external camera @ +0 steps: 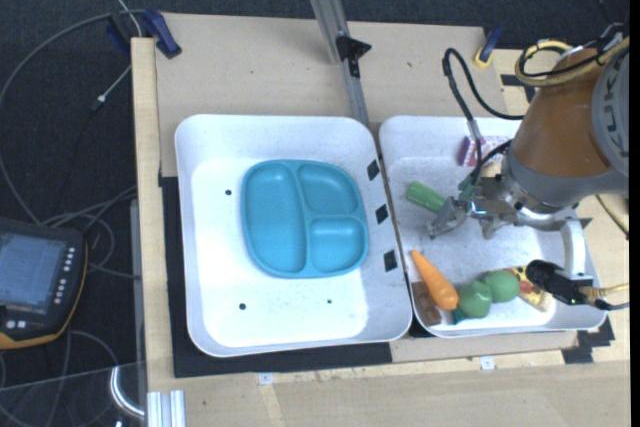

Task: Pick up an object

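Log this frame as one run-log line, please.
arm: over right bin | gripper: low, beside green piece | grasp: none seen | carrot, green toy: near front wall | left bin: blue divided plate

Almost no writing could be read. At the right edge of the frame, the grey arm (612, 110) carried pale letters on its casing, cut off by the frame's border and too partial to make out as a word. The handheld pendant (35, 282) at the lower left showed a lit screen, but its contents were too small and blurred to read.
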Robot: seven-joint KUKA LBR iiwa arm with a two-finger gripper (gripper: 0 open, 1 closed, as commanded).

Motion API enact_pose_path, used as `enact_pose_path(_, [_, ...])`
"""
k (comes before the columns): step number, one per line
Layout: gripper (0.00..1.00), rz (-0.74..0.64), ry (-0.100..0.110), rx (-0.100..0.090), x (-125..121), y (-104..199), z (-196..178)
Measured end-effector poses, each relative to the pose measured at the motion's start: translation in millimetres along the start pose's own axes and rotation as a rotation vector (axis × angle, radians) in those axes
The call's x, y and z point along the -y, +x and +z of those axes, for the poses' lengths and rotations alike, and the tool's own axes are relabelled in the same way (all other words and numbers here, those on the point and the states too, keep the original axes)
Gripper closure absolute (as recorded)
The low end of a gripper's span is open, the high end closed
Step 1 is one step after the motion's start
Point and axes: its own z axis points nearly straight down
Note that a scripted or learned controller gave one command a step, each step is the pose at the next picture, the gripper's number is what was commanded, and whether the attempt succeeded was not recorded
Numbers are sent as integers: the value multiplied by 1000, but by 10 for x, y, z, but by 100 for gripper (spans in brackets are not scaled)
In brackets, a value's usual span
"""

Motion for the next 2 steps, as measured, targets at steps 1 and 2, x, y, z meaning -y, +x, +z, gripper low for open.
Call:
enact_pose_path(1, [0, 0, 1, -1, 59, 82, 589])
enact_pose_path(2, [100, 0, -8, 1, 38, 79, 445])
